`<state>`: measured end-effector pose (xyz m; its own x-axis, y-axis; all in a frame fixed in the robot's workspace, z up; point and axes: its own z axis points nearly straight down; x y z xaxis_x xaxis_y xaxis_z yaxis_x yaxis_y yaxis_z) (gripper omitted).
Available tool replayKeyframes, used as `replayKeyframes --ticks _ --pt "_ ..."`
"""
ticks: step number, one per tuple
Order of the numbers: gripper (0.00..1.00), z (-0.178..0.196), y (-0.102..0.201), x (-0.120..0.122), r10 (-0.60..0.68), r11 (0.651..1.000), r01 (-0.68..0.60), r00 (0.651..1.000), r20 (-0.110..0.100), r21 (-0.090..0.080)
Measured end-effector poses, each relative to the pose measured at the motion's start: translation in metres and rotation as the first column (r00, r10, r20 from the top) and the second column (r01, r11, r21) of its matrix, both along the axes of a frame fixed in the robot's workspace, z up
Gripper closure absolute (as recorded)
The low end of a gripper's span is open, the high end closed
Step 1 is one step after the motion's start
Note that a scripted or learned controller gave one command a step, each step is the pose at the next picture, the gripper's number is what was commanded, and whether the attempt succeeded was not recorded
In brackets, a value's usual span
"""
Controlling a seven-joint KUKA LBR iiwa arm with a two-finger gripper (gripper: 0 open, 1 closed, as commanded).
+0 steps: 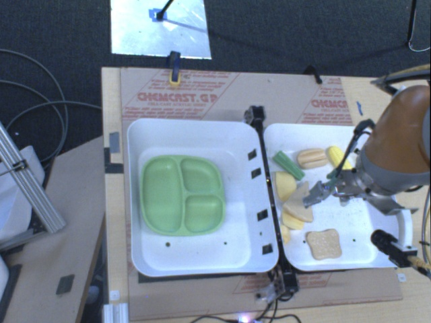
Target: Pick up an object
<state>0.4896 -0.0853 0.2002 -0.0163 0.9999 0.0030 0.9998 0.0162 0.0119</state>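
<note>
While hand (pixel 315 195) hovers by pale slice (pixel 297 215) | grip unclear | bread (pixel 324 243) near front rim

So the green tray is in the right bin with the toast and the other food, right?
Not quite. The green tray sits in the left bin, alone. The toast and other food lie in the right bin, as the camera view shows.

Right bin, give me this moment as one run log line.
gripper low in right bin | over pale food pieces | bread slice untouched | green tray in left bin
</note>
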Motion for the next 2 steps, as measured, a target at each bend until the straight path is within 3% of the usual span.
replayKeyframes --ticks 1,2 --pt "0.0 -0.104 0.001 -0.004 -0.015 1.0 0.015 1.0 -0.017 -0.001" --pt "1.0 -0.089 0.0 -0.002 -0.015 1.0 0.015 1.0 -0.009 -0.003"
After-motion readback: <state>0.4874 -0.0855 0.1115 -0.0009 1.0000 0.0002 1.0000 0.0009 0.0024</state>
